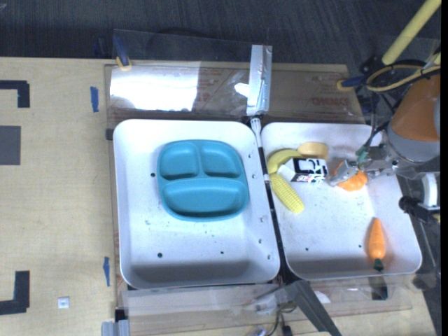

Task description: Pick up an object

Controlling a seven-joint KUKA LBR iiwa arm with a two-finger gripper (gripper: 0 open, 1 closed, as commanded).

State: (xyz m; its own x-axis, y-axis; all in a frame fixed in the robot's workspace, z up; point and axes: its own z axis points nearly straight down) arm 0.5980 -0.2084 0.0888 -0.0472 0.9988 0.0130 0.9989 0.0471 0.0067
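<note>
The right bin [329,254] holds several toy foods. A yellow banana [279,159] curves at its upper left, with a pale yellow piece [313,148] beside it. Below the banana lies a corn cob [287,192], and a black and white item [309,169] sits between them. An orange carrot [376,239] lies near the bin's lower right. My gripper [348,168] reaches in from the right and sits low over a small orange object [355,181] in the bin's upper right. Its tip is right at that object, partly covering it.
The left bin [196,250] carries a blue divided plate [203,178]. A clear plastic sheet [182,82] stands behind the bins. Yellow and black cables [392,72] hang at the upper right near the arm's orange band [420,114].
</note>
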